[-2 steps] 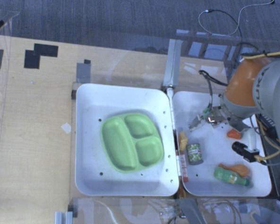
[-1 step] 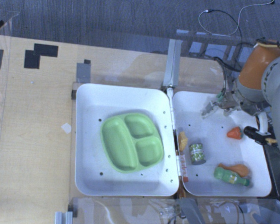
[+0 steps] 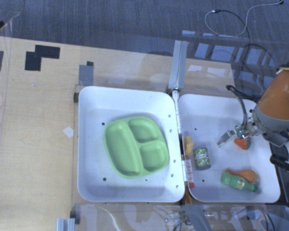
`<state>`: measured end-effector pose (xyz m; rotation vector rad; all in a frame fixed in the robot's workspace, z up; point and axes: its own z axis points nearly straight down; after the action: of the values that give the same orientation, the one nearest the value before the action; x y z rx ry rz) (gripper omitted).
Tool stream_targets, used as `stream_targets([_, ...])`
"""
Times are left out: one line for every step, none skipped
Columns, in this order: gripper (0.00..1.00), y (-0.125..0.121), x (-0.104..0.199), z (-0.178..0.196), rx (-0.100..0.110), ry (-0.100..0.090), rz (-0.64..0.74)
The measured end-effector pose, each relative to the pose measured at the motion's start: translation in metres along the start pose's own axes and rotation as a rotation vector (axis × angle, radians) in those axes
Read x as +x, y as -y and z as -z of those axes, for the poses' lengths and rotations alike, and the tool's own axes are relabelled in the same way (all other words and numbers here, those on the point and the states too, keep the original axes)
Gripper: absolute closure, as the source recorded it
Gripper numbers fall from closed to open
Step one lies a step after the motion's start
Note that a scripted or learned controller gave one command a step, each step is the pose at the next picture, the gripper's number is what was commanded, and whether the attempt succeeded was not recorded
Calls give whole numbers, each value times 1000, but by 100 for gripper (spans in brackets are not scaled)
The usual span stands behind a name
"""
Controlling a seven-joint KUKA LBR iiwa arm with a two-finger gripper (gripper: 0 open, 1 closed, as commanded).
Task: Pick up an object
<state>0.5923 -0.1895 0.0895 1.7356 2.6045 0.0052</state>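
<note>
Orange item (image 3: 242, 142): just beside pincer (image 3: 234, 135), low w/ arm.
Pincer: fingers apart, nothing clamped; angled for approach.
Jar (image 3: 202, 158): left, below.

The arm (image 3: 282, 104) reached in from the right, wrist angled downward. Its gripper (image 3: 235, 137) hung low.

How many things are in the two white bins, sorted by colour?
Green: 3, the tray, the can and the bottle
Orange or red: 2, the piece above the bottle and the small thing at the claw
Yellow and red: 1, the packet along the divider
Total: 6
</note>
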Motion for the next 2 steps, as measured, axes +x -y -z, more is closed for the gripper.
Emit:
stream_targets([100, -4, 0, 13, -8, 2, 2])
stream_targets([100, -46, 39, 87, 1, -3, -79])
